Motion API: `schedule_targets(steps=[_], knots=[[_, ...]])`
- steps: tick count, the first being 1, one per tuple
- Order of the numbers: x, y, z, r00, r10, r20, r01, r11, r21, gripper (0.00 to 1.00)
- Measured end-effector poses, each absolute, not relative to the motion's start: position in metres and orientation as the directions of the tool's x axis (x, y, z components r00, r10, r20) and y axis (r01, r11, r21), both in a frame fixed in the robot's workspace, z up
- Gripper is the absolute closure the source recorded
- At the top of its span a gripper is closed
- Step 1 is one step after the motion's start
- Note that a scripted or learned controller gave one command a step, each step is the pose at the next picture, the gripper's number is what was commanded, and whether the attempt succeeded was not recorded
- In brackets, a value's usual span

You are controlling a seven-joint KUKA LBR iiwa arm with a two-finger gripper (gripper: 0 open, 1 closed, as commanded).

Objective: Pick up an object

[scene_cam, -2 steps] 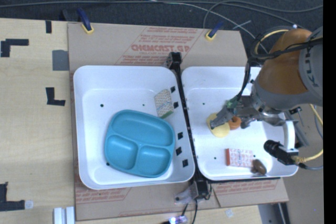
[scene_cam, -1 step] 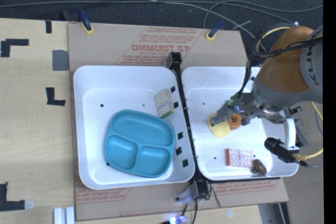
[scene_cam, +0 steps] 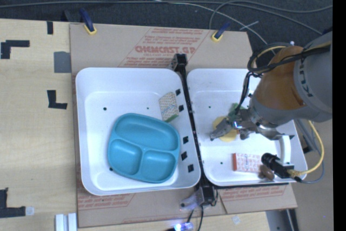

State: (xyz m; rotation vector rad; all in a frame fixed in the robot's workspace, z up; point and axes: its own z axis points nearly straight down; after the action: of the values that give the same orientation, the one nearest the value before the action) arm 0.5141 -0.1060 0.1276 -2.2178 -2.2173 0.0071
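Cardboard-covered surface [scene_cam: 162, 43], two bins. Pincer [scene_cam: 220, 131] spread, low in right bin [scene_cam: 216, 81] centre over yellow object [scene_cam: 229, 136]; looks light, maybe soft — grip across its middle.

A single fixed camera looks down at a slant from above the bench [scene_cam: 32, 116], far enough to take in both white bins [scene_cam: 86, 116] side by side, the arm [scene_cam: 294, 89] entering from the right.

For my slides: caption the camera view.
Gripper over a yellow object in the right bin; blue tray left.
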Motion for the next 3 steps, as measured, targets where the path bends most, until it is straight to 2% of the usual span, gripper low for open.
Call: schedule_targets(steps=[1, 2, 3], knots=[[0.514, -0.106, 0.083, -0.001, 1.0, -0.001, 1.0, 0.001, -0.002, 0.0], [0.515, -0.106, 0.095, -0.001, 1.0, -0.002, 1.0, 0.001, 0.001, 1.0], [0.511, -0.101, 0.156, -0.002, 1.0, 0.0, 1.0, 0.002, 0.003, 1.0]])
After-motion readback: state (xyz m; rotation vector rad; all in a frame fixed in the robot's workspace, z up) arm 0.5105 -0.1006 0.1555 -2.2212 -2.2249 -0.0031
